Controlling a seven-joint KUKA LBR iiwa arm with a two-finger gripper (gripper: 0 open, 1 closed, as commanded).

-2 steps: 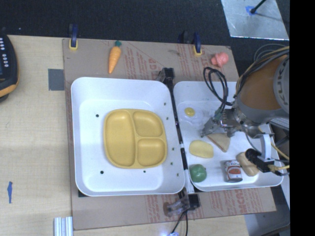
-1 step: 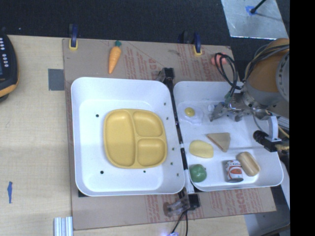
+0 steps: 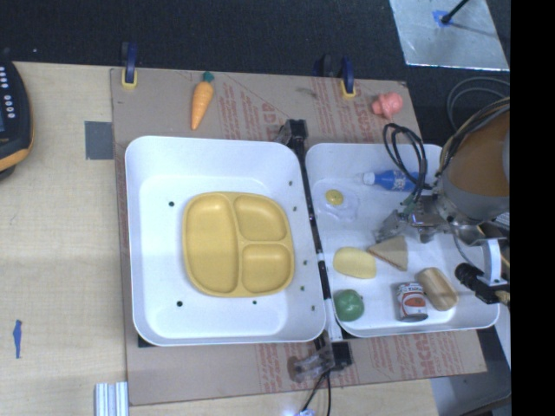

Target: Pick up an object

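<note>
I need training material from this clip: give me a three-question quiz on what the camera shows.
1. True or false: the yellow divided tray lies in the left bin.
2. Which lies outside both bins? A) green ball B) toy carrot C) can
3. Fill in: the gripper hovers over the ___ bin, near the tan wedge.

Key: 1 true; 2 B; 3 right.
</note>
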